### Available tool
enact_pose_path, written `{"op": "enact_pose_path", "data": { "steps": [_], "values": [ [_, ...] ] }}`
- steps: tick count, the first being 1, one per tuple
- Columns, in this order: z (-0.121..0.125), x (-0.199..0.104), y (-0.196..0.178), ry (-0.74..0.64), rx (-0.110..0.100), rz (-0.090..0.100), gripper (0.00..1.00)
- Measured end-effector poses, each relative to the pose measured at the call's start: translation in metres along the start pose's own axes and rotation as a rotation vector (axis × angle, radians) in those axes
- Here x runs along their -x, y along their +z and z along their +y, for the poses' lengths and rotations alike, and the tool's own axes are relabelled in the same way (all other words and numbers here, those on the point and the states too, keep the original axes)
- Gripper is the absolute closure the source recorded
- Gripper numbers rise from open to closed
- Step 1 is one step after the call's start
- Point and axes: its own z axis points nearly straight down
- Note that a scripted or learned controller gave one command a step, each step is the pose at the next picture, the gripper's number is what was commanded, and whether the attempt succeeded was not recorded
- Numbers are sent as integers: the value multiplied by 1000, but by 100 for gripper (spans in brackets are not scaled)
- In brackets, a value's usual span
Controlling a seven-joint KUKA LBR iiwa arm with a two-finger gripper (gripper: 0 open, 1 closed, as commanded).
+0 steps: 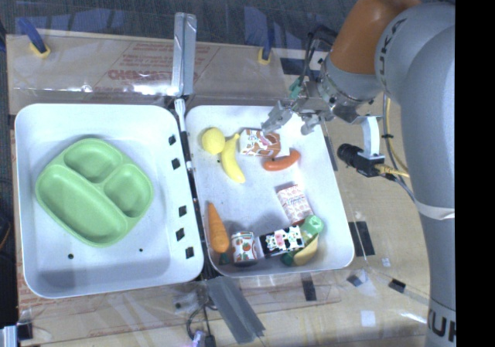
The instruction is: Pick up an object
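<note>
The gripper hangs with its fingers spread apart, holding nothing, just above the small carton. The carton looks light and stiff; its flat sides look best to squeeze.

Big grey arm showing an orange band, thin cables trailing above the metal jaws.

There are two white bins. One green plate sits in the left bin. The right bin has one lemon, one banana, one carrot, one red sausage and four little cartons.
</note>
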Motion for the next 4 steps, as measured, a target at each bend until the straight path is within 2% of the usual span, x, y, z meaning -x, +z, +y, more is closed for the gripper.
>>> {"op": "enact_pose_path", "data": {
  "steps": [1,2,3,4],
  "values": [
    [24,-33,92,-2,13,-5,0],
    [5,-42,101,-32,51,-19,0],
    [6,-64,103,-253,41,-21,0],
    [8,-69,92,-262,44,-15,100]
  ]
}}
